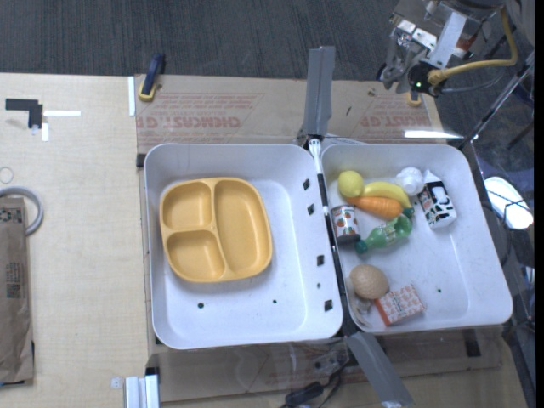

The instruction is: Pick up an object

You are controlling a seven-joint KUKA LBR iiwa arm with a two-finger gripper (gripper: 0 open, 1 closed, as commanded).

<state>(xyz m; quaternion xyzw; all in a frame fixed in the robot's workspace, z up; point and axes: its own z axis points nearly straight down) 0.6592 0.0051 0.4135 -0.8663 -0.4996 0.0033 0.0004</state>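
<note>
The right bin [476, 270] holds several objects bunched near its left side. A yellow lemon [349, 183], a banana [387, 193] and an orange carrot [379, 206] lie together at the far left. Just nearer are a small can [344, 223] and a green bottle [384, 235]. A white crumpled item [410, 178] and a black-and-white carton [438, 204] sit to their right. At the near edge lie a brown potato [369, 281] and a red packet [399, 303]. My gripper [397, 73] hangs high beyond the bin's far edge, over the cardboard, apart from every object.
The left bin [170, 313] carries a yellow divided plate [217, 228]. A grey divider post [319, 92] stands between the bins at the back. Cables [463, 66] trail from the wrist at the upper right. A brown paper bag [13, 287] lies at the far left.
</note>
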